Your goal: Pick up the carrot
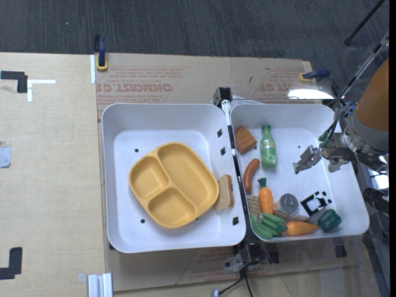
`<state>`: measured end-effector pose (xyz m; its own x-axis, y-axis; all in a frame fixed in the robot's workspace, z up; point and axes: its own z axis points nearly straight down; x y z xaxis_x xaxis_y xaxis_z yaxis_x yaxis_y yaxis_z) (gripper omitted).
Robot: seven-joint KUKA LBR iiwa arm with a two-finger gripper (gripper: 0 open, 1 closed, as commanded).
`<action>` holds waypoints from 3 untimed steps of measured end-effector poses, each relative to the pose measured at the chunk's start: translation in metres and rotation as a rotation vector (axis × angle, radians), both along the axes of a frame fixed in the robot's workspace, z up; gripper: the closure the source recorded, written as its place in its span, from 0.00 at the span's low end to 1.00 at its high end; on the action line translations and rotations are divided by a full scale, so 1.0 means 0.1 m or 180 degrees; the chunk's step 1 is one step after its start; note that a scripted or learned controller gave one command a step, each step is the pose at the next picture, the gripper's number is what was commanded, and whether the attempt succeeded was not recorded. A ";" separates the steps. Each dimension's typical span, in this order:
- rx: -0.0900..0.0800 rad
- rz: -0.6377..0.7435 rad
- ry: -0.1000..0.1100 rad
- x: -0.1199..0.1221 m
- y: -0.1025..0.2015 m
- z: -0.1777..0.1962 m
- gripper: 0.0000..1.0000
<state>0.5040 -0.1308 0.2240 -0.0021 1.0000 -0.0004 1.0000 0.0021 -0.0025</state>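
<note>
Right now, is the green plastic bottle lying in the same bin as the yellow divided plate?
No, the green plastic bottle lies in the right white bin, while the yellow divided plate sits in the left white bin.

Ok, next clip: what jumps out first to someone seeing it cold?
The yellow divided plate in the left bin grabs the eye first. Next comes the toy food crowded along the right bin's near edge, where an upright carrot stands beside a sausage and a green bottle. The gripper hovers over that bin's right half, apart from the carrot.
</note>
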 end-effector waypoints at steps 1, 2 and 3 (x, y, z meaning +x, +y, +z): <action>0.0002 -0.0493 -0.0005 -0.18 0.27 -1.33 0.00; 0.0005 -0.1648 -0.0093 -0.14 0.27 -1.28 0.00; 0.0011 -0.1665 -0.0039 -0.17 0.26 -1.22 1.00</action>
